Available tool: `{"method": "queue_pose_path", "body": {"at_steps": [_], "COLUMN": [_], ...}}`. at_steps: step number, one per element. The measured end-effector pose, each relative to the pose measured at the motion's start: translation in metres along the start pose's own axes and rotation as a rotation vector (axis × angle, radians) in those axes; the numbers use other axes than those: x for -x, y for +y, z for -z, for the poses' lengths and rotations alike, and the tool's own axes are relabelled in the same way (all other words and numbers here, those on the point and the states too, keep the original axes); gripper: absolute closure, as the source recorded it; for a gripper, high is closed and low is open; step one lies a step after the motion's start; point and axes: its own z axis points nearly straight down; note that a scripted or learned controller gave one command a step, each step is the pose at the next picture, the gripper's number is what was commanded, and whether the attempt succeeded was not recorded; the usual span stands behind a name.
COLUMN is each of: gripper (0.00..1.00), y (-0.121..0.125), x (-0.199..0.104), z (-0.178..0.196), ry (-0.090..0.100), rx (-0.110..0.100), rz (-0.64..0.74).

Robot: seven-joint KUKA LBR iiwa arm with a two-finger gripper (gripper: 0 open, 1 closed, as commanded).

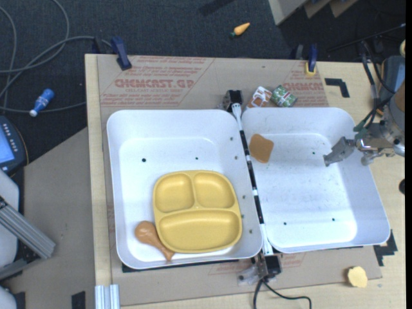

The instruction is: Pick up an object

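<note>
While the arm reaches in from the right, the gripper hangs over the right-hand part of the right bin, with nothing visible between its fingers; how far they stand apart cannot be told at this angle. The nearest candidate in that bin is a flat brown piece — it looks like a slice of toast — lying against the bin's left wall, well apart from the gripper. The left bin holds a yellow divided plate set flat toward its near side, and an orange drumstick-shaped toy lies just beside the plate's lower left edge, apparently touching it. Small packets rest on the cardboard bench top behind the bins, and a yellow lump sits beyond the right bin's near corner, outside both bins. Judged from this layout, no pick is yet under way — the gripper likely has to travel left and descend before closing on the brown piece.
</note>
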Motion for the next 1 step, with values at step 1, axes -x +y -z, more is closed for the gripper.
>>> {"method": "queue_pose_path", "body": {"at_steps": [1], "gripper": [0.0], "y": [0.0502], "x": [-0.0524], "z": [-0.1343], "ry": [0.004], "rx": [-0.006], "rz": [0.007]}}
